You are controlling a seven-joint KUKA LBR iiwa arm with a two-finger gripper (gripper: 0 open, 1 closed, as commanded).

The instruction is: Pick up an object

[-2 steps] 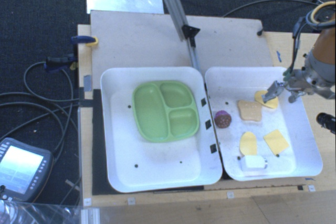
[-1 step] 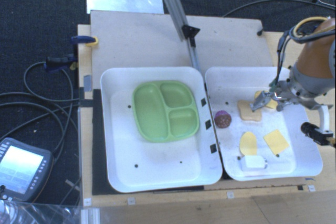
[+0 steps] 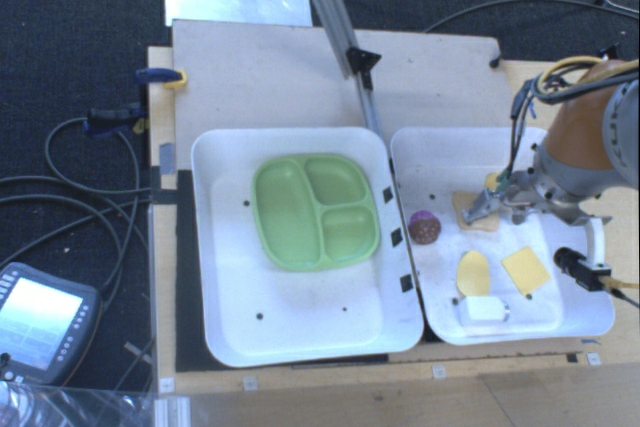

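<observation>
Below, the gripper is lowered into the right bin, directly over a tan cracker-like piece; whether its fingers are spread or pressed together cannot be told. Nearby lie a purple ball, yellow slice, yellow square and white block. A green tray occupies the left bin.

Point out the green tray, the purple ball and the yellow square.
green tray [image 3: 285, 215], camera view, large left compartment.
purple ball [image 3: 425, 227], camera view, its top centre.
yellow square [image 3: 525, 269], camera view, centre of its face.

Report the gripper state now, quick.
Gripper: cannot be told; it is low in the right bin, over a tan slice.
</observation>
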